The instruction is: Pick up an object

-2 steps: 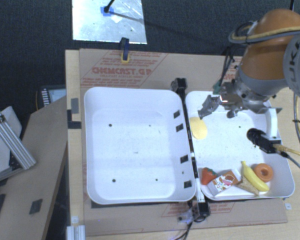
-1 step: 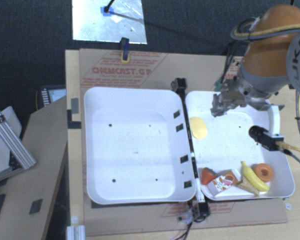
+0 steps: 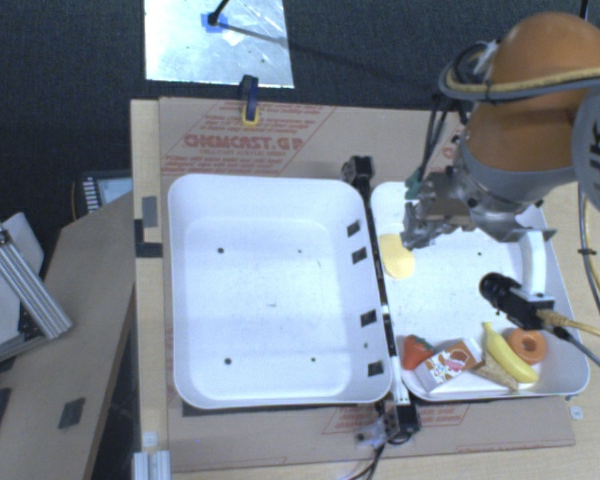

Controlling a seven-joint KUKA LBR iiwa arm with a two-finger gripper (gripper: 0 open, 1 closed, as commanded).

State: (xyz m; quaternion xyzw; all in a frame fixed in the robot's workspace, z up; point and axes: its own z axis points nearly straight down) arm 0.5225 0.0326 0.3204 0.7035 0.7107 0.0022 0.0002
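Dark carpet surrounds a table (image 3: 100, 268) covered by a cardboard sheet (image 3: 310, 133) with red print, and a shiny metal plate (image 3: 215, 28) lies on the floor beyond it. Two shallow white bins sit side by side on the cardboard: the left bin (image 3: 195, 203) and the right bin (image 3: 570, 373), as the view has them. An arm (image 3: 540, 78) reaches in from the right and hangs its gripper (image 3: 416, 240) low over the far part of the right bin, close to the wall shared by the bins; I cannot tell whether the gripper is apart or together. A pale yellow round piece (image 3: 398, 258) lies on the bin floor just beside the gripper, on its near side. Along the bin's near edge lie a red piece (image 3: 416, 351), a small printed carton (image 3: 447, 363), a banana (image 3: 507, 353) and an orange fruit (image 3: 527, 346).
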